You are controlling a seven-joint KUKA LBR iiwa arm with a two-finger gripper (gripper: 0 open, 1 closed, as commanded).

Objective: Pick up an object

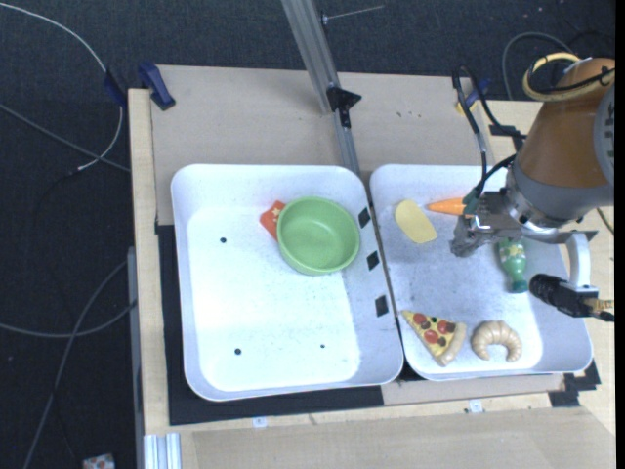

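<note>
— Gripper (467, 234) first: where does it sit?

— It hangs low over the right bin (430, 306), near that bin's far side, with the arm (566, 154) coming in from the right. The tip is just beside a carrot (447, 205) and near a yellow slice (415, 223) that looks like a toy potato or cheese piece. Whether the fingers are open or closed cannot be told from this slanted view; nothing shows between them.

— What is the likeliest thing to pick?

— Probably the carrot or the green bottle (513, 265), both lying near the tip. The bottle lies just to the right of it, partly under the wrist. A pizza slice (433, 333) and a croissant (496, 340) rest at the near edge of the same bin, well apart from the tip.

— How would these handle?

— They look like toy food, so likely light, stiff plastic, smooth and a bit slippery. The carrot tapers, so a hold across its thicker middle seems safer than near the point. The bottle is rounded and may roll; squeezing across its body, not along it, looks best.

— And the left bin (254, 360)?

— It holds a green bowl (317, 234) with something orange-red (270, 218) tucked against its rim. The bowl could only be pinched at its thin rim.
</note>
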